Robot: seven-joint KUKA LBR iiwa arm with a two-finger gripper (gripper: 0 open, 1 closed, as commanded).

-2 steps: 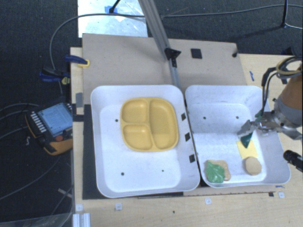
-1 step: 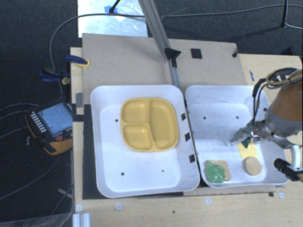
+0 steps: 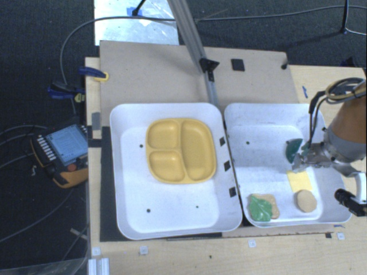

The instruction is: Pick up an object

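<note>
1. You have 2 shallow white bins side by side: the left bin (image 3: 129,211) fills the centre of the frame and holds a yellow divided plate (image 3: 180,150) with 3 compartments.
2. The right bin (image 3: 258,125) sits right of centre and holds every loose candidate: a teal object (image 3: 293,148) at mid-right, a flat yellow piece (image 3: 299,181) just below it, a round tan object (image 3: 306,200) below that, and a green-and-tan item (image 3: 262,207) near the bin's bottom edge.
3. The arm enters from the right, and the gripper (image 3: 302,160) hangs low over the right bin, between the teal object and the flat yellow piece, very close to both.
4. You cannot tell from this view whether the gripper is spread or pressed together, and nothing is clearly seen pinched in it.
5. Risk: with the tool sitting between 2 targets, a close may catch only an edge, so the object could slip out on the lift.
6. Risk: the flat yellow piece lies low on the bin floor, so a grasp may skate over it.
7. Risk: a descent here could nudge the teal object aside instead of capturing it.
</note>
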